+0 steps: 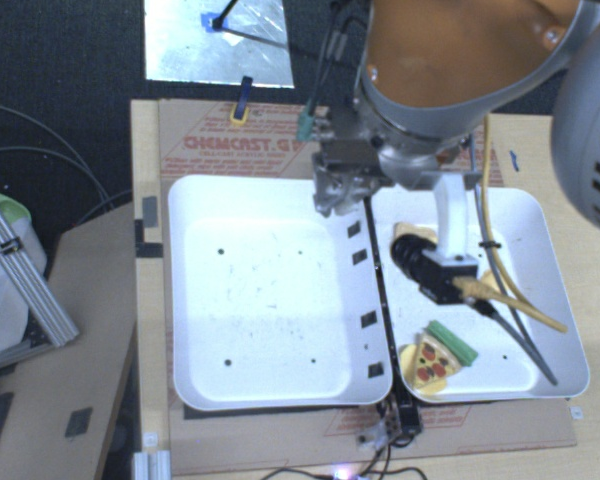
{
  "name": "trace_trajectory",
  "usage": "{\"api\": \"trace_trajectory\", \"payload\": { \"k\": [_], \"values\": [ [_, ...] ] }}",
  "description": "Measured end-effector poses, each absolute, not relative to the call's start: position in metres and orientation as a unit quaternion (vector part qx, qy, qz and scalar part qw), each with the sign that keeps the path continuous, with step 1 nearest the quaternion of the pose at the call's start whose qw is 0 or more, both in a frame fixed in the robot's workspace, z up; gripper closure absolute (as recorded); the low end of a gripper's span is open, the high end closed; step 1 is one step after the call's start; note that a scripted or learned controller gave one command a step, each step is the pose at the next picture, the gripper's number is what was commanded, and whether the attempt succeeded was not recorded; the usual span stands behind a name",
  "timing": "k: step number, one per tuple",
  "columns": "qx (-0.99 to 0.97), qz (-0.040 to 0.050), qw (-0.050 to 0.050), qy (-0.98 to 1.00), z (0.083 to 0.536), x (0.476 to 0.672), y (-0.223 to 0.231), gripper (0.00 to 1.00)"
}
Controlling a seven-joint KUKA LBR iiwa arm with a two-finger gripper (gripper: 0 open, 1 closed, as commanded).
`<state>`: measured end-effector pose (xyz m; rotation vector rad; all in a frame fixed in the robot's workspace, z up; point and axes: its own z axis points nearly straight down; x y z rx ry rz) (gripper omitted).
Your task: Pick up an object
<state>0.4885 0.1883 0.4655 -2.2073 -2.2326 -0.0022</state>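
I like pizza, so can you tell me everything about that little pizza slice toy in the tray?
The pizza slice is a small flat toy, plastic by the look of it, with a pale yellow crust edge and red round toppings on an orange-yellow face. It lies flat in the right bin, in the near corner by the divider between the two bins. A green block rests against its far edge. Nothing is gripping it.
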Motion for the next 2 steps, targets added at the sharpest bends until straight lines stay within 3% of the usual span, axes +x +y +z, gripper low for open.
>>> {"api": "trace_trajectory", "payload": {
  "k": [2],
  "values": [
    [-0.703, -0.0039, -0.001, -0.711, 0.489, 0.491, 0.184, 1.0]
  ]
}}
